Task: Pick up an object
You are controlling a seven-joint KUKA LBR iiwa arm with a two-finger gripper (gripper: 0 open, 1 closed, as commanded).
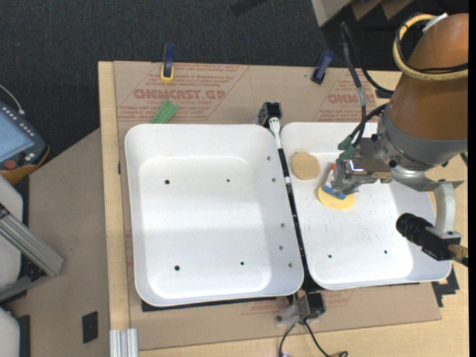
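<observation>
Yellow disc (338, 199) flat on floor of right bin (372, 266), near bin's upper left. Tan round piece (304, 165) just beside it, toward divider. Gripper (343, 190) low over disc, tips at or near its top face; finger spread impossible to tell, contact unclear. Likely grasp step, descent about finished. Next: close on disc, lift straight, avoid tan piece. Left bin (208, 274) alongside.

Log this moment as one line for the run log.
gripper: low over yellow disc, right bin | grasp: unconfirmed | tan round object: beside, apart | left bin: untouched
</observation>
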